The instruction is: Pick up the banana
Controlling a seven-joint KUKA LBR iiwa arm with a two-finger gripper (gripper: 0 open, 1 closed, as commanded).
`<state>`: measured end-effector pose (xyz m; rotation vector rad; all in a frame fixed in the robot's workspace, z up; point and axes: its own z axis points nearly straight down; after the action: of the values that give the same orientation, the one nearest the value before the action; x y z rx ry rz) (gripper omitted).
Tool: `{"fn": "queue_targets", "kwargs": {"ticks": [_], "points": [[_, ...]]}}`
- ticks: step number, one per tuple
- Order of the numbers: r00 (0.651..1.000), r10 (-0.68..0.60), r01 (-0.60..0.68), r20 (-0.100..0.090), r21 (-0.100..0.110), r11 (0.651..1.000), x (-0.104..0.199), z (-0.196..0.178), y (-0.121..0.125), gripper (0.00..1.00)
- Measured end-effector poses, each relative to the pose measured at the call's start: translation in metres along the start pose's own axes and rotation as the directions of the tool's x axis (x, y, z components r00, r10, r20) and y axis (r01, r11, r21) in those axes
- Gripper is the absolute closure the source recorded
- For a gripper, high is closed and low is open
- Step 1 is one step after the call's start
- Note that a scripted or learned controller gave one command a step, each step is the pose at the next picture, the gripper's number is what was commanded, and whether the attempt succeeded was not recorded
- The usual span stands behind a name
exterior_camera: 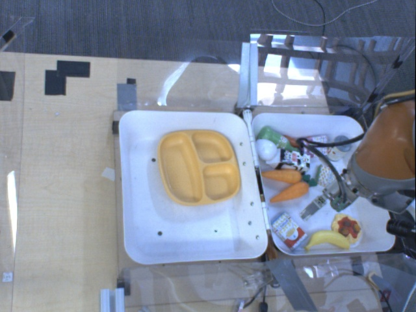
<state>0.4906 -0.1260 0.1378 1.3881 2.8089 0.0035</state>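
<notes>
Lying flat along the near edge of the right bin [380,242], the banana [327,240] points sideways, its long side running with that edge. A little farther in hangs the gripper [316,206], just above and left of it. I cannot tell how its jaws stand. Two carrots [286,184] lie farther back.

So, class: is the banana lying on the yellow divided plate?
No. The banana lies at the near edge of the right bin, while the yellow divided plate sits in the left bin.
</notes>
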Motion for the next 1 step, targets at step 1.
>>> {"fn": "queue_targets", "kwargs": {"ticks": [1], "points": [[0.994,0.109,-0.109,-0.003,0.002,0.994,0.0061,0.0413,0.045,0.0]]}}
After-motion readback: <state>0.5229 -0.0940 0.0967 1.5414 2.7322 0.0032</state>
